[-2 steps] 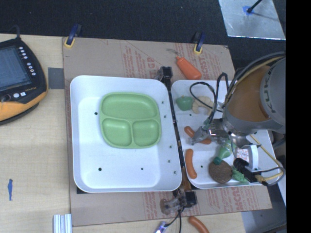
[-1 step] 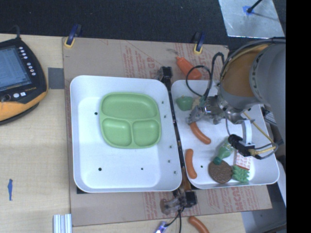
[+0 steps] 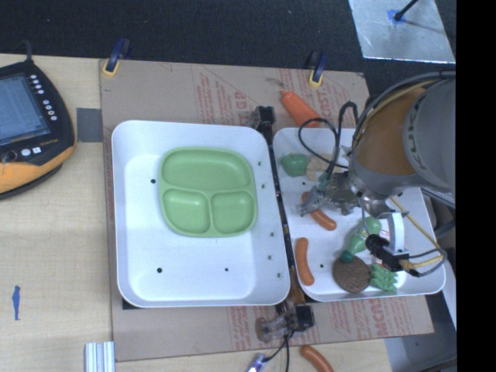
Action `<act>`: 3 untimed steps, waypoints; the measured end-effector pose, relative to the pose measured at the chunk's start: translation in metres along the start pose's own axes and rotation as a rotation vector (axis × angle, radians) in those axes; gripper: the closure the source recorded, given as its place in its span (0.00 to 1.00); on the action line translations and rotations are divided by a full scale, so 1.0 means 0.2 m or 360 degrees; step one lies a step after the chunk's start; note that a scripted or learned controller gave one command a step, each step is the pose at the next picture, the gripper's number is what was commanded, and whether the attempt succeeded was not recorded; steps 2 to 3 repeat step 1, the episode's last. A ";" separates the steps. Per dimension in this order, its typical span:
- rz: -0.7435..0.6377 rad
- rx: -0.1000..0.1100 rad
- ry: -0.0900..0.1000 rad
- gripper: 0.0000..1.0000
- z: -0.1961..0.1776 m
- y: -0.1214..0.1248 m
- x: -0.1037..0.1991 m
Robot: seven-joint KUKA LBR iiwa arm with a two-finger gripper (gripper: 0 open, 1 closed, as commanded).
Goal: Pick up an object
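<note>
Two shallow white bins sit on the table: the left bin [image 3: 136, 208] carries one smooth green three-compartment plate [image 3: 208, 190], and the right bin [image 3: 434, 284] holds small toy foods. The gripper [image 3: 325, 196] hangs low in the right bin, whether clenched or released I cannot tell, as cables and the arm hide it. Just below it lies one orange sausage [image 3: 323, 220], a second sausage [image 3: 303, 259] farther down-left, a brown round cookie [image 3: 352, 276] below, and a green piece [image 3: 294, 163] above-left.

left bin [image 3: 139, 231]: open floor around green tray [image 3: 208, 191] | right bin [image 3: 434, 281]: crowded with toy food, arm [image 3: 403, 134] overhead
</note>
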State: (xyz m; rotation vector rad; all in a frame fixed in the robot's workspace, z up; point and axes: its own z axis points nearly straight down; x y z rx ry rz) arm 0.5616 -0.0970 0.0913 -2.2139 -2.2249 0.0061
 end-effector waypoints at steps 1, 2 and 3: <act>-0.0003 0.0004 -0.0001 1.00 -0.05 0.00 0.00; -0.0003 0.0004 -0.0001 1.00 -0.05 0.00 0.00; -0.0003 0.0004 -0.0001 1.00 -0.05 0.00 0.00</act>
